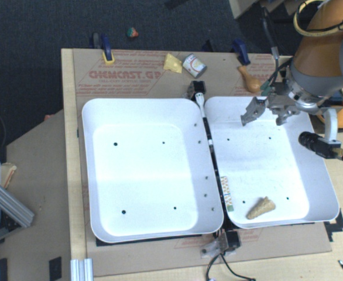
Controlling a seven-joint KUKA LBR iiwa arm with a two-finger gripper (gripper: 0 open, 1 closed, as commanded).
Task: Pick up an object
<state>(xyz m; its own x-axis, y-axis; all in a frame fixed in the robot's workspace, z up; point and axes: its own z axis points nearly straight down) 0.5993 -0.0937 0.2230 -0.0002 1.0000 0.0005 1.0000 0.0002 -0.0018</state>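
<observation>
We are at the approach: our jaws (266,112) hang apart and empty over the right bin's (312,180) far end; the tan object (260,208) lies near its front edge, so we must travel there and descend.

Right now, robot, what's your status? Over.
Gripper above right bin's far edge, jaws open, holding nothing. Tan cone-shaped object lying near bin's front. Path unobstructed.

Tan cone-shaped object (260,208), lying tilted, right bin's near edge
</observation>
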